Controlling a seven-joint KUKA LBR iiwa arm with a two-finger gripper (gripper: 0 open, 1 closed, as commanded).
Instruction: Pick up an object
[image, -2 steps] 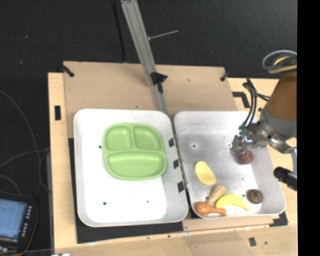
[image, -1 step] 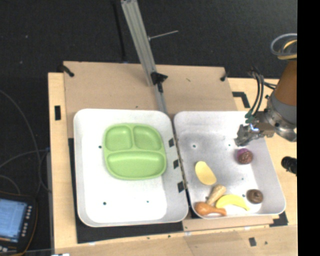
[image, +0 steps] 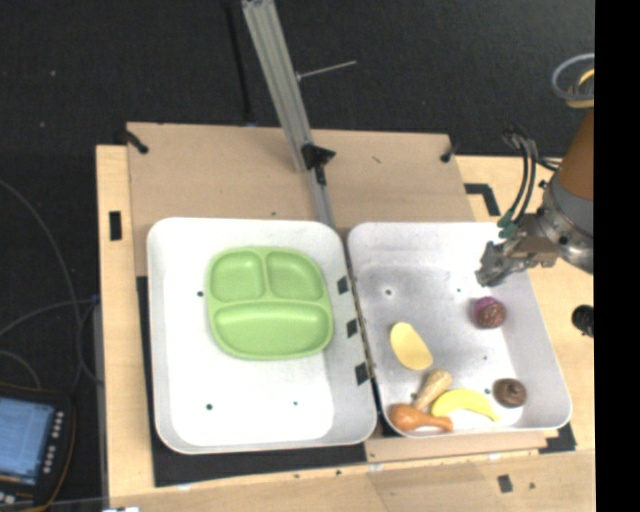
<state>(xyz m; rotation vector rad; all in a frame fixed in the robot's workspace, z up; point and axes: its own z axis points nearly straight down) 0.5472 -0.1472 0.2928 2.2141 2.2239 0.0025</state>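
In the right bin (image: 420, 260) lie a dark purple round fruit (image: 489, 313), a pale yellow slice (image: 410, 346), a tan root-like piece (image: 432, 388), a yellow banana (image: 466, 404), an orange carrot-like item (image: 420, 419) and a brown donut (image: 509, 392). My gripper (image: 493, 270) hangs over the bin's right side, just above and slightly left of the purple fruit. Nothing shows between its fingers.
The left bin (image: 180, 400) holds a green divided plate (image: 269, 303). A metal pole (image: 285, 95) slants up from between the bins at the back. A tablet (image: 30, 435) sits on the floor at lower left.
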